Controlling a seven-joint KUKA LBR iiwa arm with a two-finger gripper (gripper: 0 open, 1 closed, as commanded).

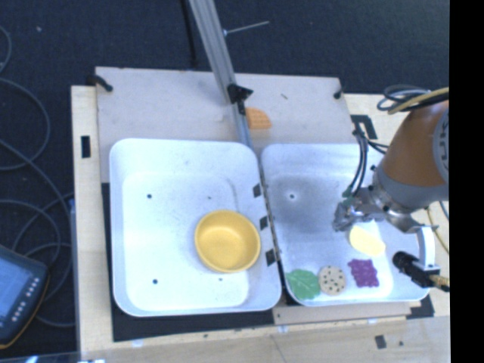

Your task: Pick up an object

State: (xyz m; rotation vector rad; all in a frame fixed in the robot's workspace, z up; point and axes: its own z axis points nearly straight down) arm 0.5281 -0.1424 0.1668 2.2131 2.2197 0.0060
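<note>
We see the gripper [349, 219] low in the right bin [302, 165], just beside the pale yellow object [367, 241]. We cannot tell its state. The object lies on the bin floor, so we judge that lifting is not yet done.

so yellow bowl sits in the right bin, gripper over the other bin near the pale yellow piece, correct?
Not quite: the yellow bowl sits in the left bin, per the camera view. The gripper is over the right bin, near the pale yellow piece.
</note>
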